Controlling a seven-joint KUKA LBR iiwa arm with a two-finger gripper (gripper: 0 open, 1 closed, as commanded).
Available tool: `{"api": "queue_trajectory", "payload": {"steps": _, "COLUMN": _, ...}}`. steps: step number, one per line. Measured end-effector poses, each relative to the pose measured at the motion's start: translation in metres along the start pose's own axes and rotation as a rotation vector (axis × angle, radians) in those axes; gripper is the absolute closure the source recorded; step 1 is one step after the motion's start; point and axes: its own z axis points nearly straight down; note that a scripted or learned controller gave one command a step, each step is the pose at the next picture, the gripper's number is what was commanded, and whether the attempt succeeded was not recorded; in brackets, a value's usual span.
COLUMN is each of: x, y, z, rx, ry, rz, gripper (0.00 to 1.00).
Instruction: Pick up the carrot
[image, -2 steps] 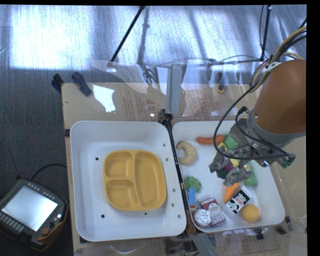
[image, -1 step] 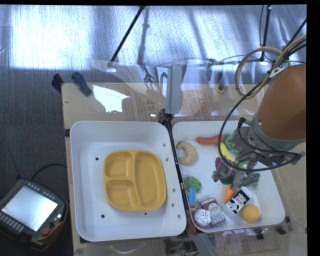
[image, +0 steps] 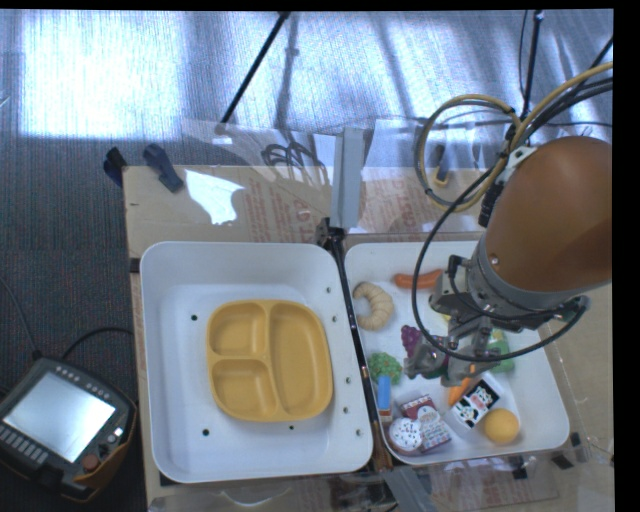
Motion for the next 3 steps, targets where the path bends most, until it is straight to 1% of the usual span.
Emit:
{"api": "queue_trajectory", "payload": {"steps": 1, "x": 0.067, "y": -0.022, "z": -0.004, "rx": 0.001, "ry": -0.001, "rz": -0.164, "gripper": 1.0}}
{"api": "queue_trajectory", "payload": {"steps": 2, "x": 0.01, "y": -0.003, "z": 0.044, "rx": -0.001, "ry": -0.001, "rz": 0.016, "gripper": 1.0}}
{"api": "queue_trajectory", "payload": {"steps": 3, "x": 0.037, "y": -0.039, "z": -0.03, "rx": 0.009, "ry": -0.002, "rz": -0.036, "gripper": 1.0}}
